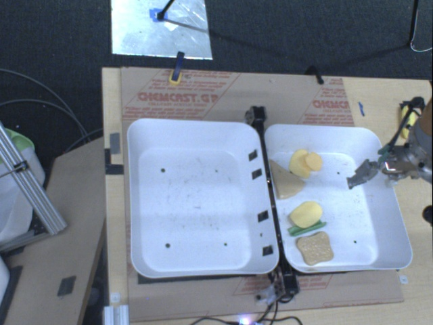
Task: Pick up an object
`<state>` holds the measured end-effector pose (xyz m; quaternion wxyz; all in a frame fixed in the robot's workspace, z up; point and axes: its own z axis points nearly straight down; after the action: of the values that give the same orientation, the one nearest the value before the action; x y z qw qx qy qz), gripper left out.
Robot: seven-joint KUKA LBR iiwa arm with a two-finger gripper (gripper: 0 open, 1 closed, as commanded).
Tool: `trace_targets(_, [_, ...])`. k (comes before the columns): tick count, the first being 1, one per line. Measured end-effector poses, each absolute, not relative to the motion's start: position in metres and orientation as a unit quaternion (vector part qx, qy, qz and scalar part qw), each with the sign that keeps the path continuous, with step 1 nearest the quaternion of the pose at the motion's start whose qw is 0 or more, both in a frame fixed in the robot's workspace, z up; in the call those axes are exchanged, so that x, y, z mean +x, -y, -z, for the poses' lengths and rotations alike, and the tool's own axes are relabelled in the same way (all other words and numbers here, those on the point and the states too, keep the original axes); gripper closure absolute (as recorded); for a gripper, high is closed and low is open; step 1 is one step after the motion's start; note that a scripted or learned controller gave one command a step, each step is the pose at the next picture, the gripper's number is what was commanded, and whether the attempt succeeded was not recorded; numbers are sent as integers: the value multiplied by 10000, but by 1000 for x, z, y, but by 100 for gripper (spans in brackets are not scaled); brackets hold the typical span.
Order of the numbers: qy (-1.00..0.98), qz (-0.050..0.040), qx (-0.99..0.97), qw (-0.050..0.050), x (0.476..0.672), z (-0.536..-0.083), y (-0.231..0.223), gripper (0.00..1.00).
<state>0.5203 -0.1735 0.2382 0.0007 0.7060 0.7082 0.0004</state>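
A camera looked down at a slant on a pale wooden worktop (81,181) covered by a sheet of brown cardboard (223,90) printed with red lettering. Two shallow white plastic bins sat side by side on the cardboard, their inner rims touching along a black clipped seam.

The left white bin (196,198) was the larger in view, its floor marked with faint scuffs and a few small dark holes.

The right white bin (379,208) held several toy food pieces, all gathered toward its left side near the seam. A yellow rounded plastic piece (305,162) lay farthest back, touching the top of a flat beige wedge-shaped piece (287,183). Nearer the camera sat a yellow oval lemon-like piece (306,214), with a thin green strip (306,228) just below it. A tan speckled bread-slice-shaped piece (315,248) lay at the front, just beside the green strip.

The grey robot arm (414,162) reached in from the right edge. Its dark hand (357,177) hovered over the right side of the right bin, well apart from the food pieces, holding nothing. Whether its grip was open or closed could not be told at this angle.
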Motion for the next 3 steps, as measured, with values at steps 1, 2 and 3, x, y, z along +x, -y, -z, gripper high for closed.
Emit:
trace_targets(1, [-7096,-22,7046,9,529,-80,119,0])
trace_targets(2, [-7081,-28,7061,25,530,-96,123,100])
trace_targets(3, [-7109,-40,7033,16,489,-189,48,100])
